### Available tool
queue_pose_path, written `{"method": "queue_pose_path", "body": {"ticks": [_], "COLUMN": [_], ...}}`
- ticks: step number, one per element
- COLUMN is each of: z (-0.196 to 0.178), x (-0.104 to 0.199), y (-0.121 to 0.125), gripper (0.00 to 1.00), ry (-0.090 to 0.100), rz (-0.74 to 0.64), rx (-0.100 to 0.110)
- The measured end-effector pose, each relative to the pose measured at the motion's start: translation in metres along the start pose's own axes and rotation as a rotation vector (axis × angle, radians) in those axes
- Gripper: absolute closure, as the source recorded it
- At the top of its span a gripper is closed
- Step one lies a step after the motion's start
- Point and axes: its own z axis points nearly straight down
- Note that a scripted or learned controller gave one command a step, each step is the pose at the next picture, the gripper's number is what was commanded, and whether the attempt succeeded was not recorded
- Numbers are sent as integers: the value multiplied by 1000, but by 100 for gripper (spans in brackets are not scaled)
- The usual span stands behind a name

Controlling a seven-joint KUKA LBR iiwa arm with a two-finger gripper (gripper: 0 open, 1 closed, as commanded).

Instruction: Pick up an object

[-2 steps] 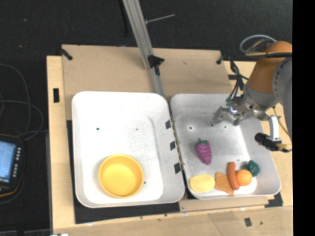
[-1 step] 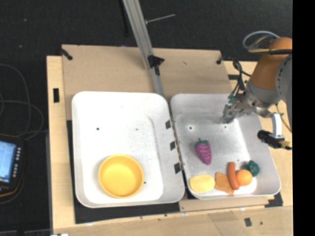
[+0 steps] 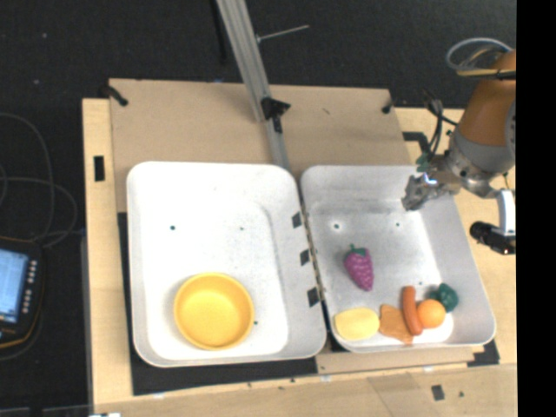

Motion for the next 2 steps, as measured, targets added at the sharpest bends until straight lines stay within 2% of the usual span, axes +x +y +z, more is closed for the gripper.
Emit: {"method": "queue_pose_path", "body": {"ticks": [1, 2], "z": [-46, -62], "x": [-4, -5], "y": [6, 7], "gripper": [100, 100], "ry": [-1, 0], "rz": [-3, -4], "rx": [-5, -2]}}
